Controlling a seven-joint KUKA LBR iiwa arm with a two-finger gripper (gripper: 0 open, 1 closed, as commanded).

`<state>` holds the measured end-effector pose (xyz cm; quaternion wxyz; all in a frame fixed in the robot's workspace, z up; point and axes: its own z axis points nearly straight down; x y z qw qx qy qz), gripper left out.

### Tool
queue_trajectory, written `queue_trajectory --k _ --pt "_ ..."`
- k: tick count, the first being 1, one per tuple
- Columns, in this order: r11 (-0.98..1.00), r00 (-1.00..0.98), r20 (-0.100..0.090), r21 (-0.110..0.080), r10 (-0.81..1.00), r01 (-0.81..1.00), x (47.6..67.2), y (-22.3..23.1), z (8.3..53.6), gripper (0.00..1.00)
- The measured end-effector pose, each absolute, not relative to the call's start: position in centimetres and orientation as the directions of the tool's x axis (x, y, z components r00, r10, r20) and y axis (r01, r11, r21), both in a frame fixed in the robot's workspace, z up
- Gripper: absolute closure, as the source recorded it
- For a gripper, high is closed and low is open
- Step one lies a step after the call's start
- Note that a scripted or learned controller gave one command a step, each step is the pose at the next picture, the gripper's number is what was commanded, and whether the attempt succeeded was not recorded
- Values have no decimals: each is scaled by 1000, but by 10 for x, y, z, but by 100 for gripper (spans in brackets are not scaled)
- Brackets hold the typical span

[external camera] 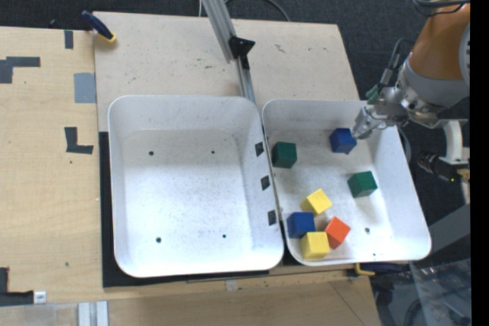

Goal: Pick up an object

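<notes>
I see open floor left of the yellow cube (317, 201), around the lone green cube (284, 154); below it, cubes crowd together.

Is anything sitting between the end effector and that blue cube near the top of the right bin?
Nothing visible. The end effector sits right beside the blue cube, with no other block between them.
</notes>
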<state>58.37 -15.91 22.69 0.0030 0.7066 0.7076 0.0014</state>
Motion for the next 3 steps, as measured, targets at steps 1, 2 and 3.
queue_trajectory --k 1,2,3 --pt "1 -1 -2 -1 1000 1000 584 -159 222 100" --pt "6 -6 2 -1 1000 1000 572 -105 234 100" --pt "6 -6 1 -2 1000 1000 561 -54 223 100"
